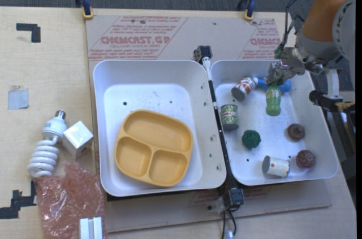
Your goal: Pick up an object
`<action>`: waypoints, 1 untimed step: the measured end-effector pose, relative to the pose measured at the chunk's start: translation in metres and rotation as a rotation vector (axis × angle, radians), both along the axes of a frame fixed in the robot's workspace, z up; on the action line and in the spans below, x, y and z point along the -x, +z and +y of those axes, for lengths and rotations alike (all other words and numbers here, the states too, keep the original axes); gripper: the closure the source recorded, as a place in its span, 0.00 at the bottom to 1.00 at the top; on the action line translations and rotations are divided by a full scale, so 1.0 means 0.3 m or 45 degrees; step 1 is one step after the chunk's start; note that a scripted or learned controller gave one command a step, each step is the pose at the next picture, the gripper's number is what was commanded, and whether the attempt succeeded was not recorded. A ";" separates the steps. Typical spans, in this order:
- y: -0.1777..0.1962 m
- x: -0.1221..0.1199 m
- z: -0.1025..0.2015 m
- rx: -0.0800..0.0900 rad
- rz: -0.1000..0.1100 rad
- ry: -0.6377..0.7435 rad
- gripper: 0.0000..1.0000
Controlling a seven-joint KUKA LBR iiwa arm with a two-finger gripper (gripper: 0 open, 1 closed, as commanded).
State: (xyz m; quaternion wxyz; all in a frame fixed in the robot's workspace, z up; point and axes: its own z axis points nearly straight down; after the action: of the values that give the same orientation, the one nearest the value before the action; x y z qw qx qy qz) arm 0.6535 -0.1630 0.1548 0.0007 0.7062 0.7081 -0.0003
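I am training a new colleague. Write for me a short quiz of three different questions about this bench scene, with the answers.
1. True or false: the yellow divided tray lies in the left bin.
2. Which thing is directly below the claw in the picture? A) green bottle B) dark green ball C) white cup
3. Fill in: outside the bins, left of them, lies a white spiral light ____.

Key: 1 true; 2 A; 3 bulb.
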 end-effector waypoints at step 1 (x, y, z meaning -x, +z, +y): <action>0.034 -0.002 0.000 0.003 -0.002 0.004 1.00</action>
State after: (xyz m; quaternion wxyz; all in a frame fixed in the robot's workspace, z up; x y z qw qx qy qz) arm 0.6540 -0.1632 0.1649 0.0019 0.7051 0.7091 -0.0005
